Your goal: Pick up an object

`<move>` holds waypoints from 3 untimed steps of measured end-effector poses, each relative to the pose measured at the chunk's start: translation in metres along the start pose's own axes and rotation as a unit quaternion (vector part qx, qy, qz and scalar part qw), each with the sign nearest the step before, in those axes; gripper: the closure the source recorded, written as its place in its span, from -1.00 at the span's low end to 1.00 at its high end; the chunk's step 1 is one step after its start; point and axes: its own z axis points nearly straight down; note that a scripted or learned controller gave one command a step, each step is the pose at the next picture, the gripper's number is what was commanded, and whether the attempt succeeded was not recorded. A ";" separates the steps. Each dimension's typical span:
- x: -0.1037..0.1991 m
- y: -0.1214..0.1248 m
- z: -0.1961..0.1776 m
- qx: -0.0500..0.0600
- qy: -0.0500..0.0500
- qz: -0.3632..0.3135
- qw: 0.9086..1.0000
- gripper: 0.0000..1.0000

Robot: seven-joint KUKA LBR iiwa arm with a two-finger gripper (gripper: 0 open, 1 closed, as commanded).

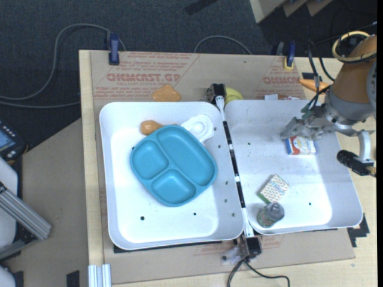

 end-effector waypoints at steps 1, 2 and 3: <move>0.000 0.001 -0.011 -0.002 -0.001 0.000 1.000 1.00; 0.000 0.001 -0.010 -0.001 -0.001 0.000 1.000 -1.00; 0.003 -0.002 0.012 0.004 -0.003 0.002 1.000 -1.00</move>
